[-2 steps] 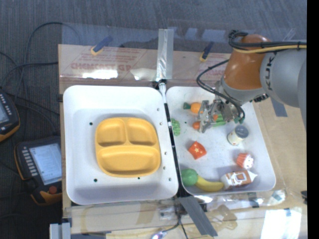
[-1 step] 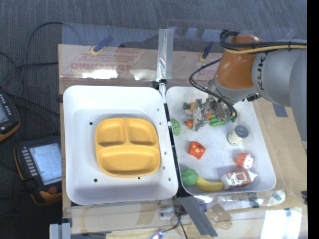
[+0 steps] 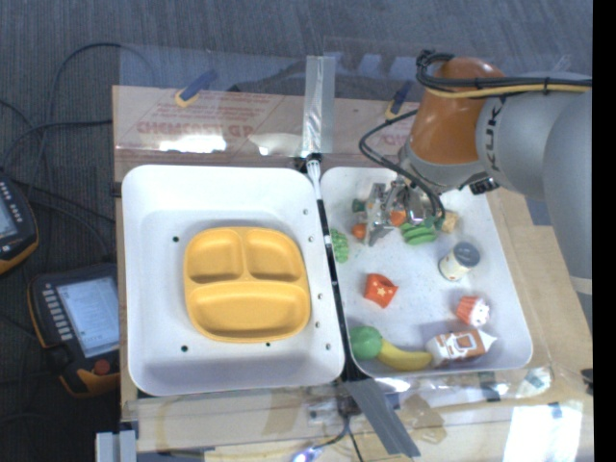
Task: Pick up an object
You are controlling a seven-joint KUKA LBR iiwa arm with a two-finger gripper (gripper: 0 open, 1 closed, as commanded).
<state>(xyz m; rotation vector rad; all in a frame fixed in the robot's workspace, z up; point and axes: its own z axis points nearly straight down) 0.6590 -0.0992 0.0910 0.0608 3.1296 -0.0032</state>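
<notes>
My gripper [image 3: 387, 212] hangs low over the back of the right bin [image 3: 510, 287], under the orange wrist band. It sits among a cluster of small toys: an orange piece [image 3: 361, 230] to its left, another orange piece [image 3: 397, 218] right at it, and a green toy [image 3: 420, 232] to its right. Whether any of them is held is hidden by the wrist. Further forward in the same bin lie a red block [image 3: 380, 290], a green ball [image 3: 365, 340], a banana [image 3: 405, 357] and a small carton [image 3: 458, 346].
A yellow divided plate [image 3: 248, 282] lies in the left bin [image 3: 144, 258]. The right bin also holds a grey-capped cream item [image 3: 460, 258], an orange-and-white toy [image 3: 472, 309] and a small yellow toy [image 3: 448, 222]. A green piece [image 3: 339, 248] rests by the divider.
</notes>
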